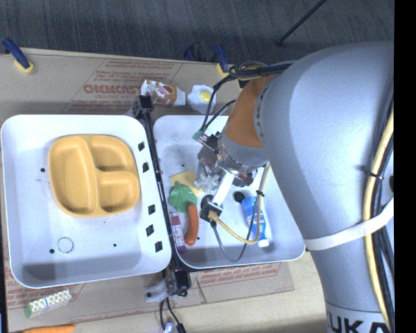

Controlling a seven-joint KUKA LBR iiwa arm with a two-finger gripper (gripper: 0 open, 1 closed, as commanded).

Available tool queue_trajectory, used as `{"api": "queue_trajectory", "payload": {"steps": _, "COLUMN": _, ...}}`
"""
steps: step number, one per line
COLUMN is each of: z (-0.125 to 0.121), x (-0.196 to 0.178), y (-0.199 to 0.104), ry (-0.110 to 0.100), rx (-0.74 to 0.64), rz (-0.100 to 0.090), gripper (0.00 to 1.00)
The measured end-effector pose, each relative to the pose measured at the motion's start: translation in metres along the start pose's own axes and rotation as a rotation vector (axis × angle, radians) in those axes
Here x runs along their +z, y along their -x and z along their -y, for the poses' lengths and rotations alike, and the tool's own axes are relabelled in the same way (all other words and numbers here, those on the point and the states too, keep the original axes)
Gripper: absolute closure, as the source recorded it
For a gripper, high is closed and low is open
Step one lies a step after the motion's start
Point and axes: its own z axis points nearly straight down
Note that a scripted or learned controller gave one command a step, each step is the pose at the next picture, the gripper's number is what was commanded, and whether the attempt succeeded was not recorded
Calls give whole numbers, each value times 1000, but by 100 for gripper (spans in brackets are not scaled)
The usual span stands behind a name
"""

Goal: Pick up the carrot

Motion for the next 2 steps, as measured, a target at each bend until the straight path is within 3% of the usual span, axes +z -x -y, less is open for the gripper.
{"api": "queue_trajectory", "payload": {"steps": 1, "z": 61, "x": -90, "y": 10, "ry": 6, "rx": 308, "rz": -2, "gripper": 100}}
{"api": "queue_trajectory", "payload": {"steps": 2, "z": 151, "x": -104, "y": -31, "ry": 5, "rx": 241, "rz": 0, "gripper": 100}}
